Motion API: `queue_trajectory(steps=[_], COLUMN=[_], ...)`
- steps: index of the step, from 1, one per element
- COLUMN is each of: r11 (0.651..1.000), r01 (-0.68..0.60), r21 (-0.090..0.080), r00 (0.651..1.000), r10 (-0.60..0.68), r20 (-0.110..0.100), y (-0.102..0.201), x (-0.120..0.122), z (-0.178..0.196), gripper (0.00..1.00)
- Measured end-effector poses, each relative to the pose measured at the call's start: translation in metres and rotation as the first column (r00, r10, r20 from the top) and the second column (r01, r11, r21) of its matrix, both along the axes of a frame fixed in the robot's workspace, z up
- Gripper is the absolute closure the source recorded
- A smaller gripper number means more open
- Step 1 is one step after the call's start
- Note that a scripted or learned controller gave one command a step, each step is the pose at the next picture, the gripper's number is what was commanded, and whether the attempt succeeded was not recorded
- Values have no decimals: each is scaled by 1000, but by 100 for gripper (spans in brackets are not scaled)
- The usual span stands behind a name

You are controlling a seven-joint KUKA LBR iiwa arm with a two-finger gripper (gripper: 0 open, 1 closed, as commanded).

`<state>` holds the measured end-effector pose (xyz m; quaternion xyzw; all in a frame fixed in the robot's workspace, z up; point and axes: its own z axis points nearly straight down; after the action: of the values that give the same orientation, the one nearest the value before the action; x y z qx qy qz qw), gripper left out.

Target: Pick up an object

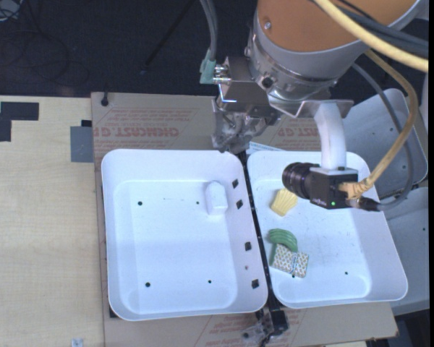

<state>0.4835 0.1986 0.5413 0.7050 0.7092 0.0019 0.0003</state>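
over the far end of the middle wall [250, 219], gripper [233, 137] wide or narrow cannot tell, might bump that wall and miss the white block [215, 196] just left of it or the yellow block [283, 202] just right.

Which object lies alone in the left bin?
The small white block, near the left bin's far right corner; the yellow, green and patterned pieces lie in the right bin.
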Motion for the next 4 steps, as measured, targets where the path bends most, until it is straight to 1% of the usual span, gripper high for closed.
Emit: queue_trajectory(steps=[1, 4], r11=[1000, 1000], r01=[-3, -24], r21=[-6, -10], r00=[1000, 999], r10=[3, 24], r20=[-11, -25], y=[-1, 1], x=[0, 0], z=[5, 32], gripper=[100, 100])
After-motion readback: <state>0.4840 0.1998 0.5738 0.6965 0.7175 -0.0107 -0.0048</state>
